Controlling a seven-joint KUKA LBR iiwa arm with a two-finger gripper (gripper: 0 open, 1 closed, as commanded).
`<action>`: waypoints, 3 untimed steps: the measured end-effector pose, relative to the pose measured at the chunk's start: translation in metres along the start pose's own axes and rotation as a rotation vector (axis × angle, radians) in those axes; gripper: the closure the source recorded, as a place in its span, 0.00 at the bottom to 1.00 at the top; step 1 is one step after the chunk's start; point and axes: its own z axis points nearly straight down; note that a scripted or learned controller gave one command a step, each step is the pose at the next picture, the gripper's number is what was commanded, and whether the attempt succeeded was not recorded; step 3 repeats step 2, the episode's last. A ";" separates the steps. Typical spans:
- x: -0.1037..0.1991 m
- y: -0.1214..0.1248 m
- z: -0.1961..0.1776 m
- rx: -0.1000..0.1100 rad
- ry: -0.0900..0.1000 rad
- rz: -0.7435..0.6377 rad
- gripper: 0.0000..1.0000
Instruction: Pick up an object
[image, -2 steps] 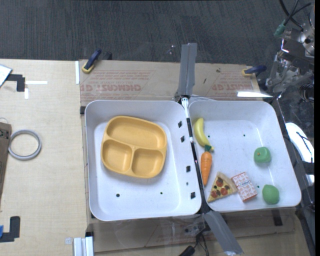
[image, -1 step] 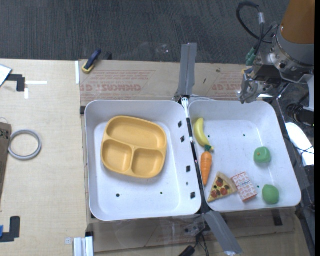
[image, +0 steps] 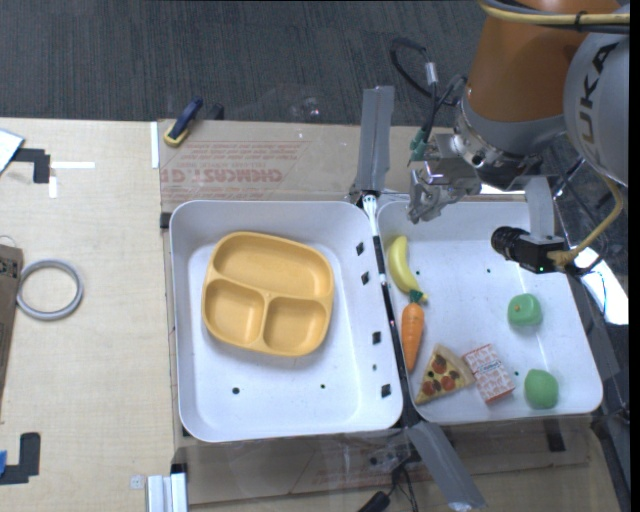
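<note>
A: Reading from the left of the frame, what lies on the tabletop (image: 90, 400)?

B: A roll of tape (image: 47, 289) rests at the far left, outside the bins. The left bin (image: 270, 415) holds one yellow divided plate (image: 268, 294), lying flat with its three compartments up; it seems set apart as a receiving place, since nothing sits in it.

A: And the right bin (image: 470, 240)?

B: It carries the loose pieces. A banana (image: 400, 263) lies along the left wall, with a carrot (image: 412, 335) just below it, its green top almost touching the banana's lower end. A pizza slice (image: 443, 375) and a small printed box (image: 489, 373) lie side by side near the lower edge. Two green round fruits (image: 525, 310) sit toward the right, well apart from the rest.

A: Where is the gripper (image: 428, 205)?

B: At the upper left corner of the right bin, above the banana's upper end, its fingers pointing down. They appear slightly spread, with nothing between them.

A: Which piece is the likely target?

B: By position, probably the banana: curved, smooth, yellow, with a dark tip at its lower end. Lying close to the wall, it leaves little room on that side, so a grasp may slip.
</note>
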 end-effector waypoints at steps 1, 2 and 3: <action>0.000 0.000 0.000 0.000 0.000 0.000 0.00; -0.030 -0.057 0.130 0.001 0.001 -0.075 0.00; -0.030 -0.057 0.130 0.001 0.001 -0.075 0.00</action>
